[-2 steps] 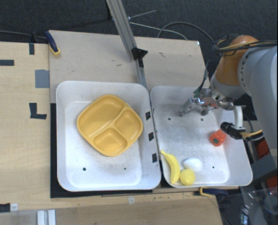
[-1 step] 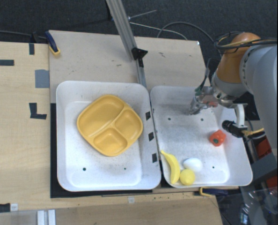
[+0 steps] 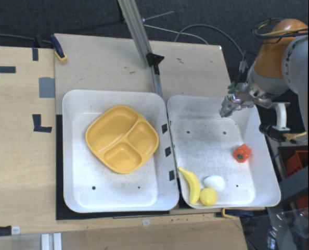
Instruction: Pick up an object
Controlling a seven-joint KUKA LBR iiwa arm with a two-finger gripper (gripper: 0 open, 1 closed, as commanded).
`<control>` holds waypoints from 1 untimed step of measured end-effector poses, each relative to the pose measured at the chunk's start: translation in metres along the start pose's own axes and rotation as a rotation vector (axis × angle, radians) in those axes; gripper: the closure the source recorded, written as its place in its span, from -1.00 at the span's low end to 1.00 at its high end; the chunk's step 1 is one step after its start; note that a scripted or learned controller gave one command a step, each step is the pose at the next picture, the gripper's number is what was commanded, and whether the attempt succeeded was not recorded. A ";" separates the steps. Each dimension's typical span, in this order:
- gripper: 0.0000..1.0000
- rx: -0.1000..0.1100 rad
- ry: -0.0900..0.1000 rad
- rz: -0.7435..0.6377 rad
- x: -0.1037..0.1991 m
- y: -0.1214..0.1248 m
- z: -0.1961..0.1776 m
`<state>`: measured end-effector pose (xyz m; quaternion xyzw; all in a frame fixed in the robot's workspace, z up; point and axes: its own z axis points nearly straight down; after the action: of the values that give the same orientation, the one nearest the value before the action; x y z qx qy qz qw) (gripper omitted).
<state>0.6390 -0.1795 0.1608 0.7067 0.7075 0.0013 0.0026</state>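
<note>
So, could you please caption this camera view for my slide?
Gripper above right bin holding banana, egg, lemon, tomato.

Banana [image 3: 191, 185], white egg [image 3: 214, 182], lemon [image 3: 208, 196] clustered at right bin's near edge, red pepper [image 3: 242, 153] apart

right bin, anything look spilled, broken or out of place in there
Nothing stands out. In the right bin, the banana, white egg and yellow lemon sit bunched at the near edge, and the red fruit lies alone by the right wall. All look whole. The dark speckling on the floor looks like wear.
</note>
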 end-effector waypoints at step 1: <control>1.00 0.002 0.001 -0.001 0.000 0.001 -0.046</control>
<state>0.6399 -0.1791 0.2072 0.7064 0.7078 0.0009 0.0016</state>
